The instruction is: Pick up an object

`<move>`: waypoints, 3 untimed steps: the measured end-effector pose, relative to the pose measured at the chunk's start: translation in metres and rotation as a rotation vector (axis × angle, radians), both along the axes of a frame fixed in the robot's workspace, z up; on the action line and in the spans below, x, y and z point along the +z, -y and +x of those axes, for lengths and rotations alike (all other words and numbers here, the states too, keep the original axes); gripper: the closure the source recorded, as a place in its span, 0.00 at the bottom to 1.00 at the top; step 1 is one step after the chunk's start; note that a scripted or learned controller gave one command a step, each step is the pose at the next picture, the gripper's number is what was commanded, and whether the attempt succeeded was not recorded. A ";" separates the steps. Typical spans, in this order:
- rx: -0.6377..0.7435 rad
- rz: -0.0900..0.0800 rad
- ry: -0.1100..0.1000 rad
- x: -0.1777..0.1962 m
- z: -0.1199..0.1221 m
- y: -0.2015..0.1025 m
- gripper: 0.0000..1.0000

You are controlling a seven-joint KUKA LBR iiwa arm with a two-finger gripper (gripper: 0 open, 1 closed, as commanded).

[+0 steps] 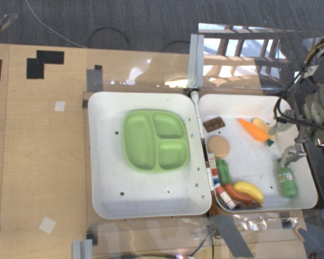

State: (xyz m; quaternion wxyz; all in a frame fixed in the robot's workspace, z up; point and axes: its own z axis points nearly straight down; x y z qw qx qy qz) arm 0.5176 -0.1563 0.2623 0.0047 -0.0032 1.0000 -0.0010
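Here, a wooden bench [38,161] carries two shallow white bins side by side, seen from above at a slant. The left bin [105,193] holds a light green divided plate [154,140] with three compartments, lying flat near its middle. The right bin [248,161] holds small toy foods. A brown chocolate bar [214,124] lies near its upper left, with a round tan cookie [218,146] just below it. An orange carrot [254,130] sits toward the upper right. Along the lower left edge lie a green cucumber-like piece [223,172], a yellow banana [249,190] and a red piece beside it. A green bottle [287,182] lies at the right side. The grey arm reaches in from the right, and its end effector [289,156] hangs just above the green bottle; whether it is open or closed cannot be made out.
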 end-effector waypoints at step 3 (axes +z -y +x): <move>-0.174 0.004 0.005 -0.173 0.087 -0.068 0.00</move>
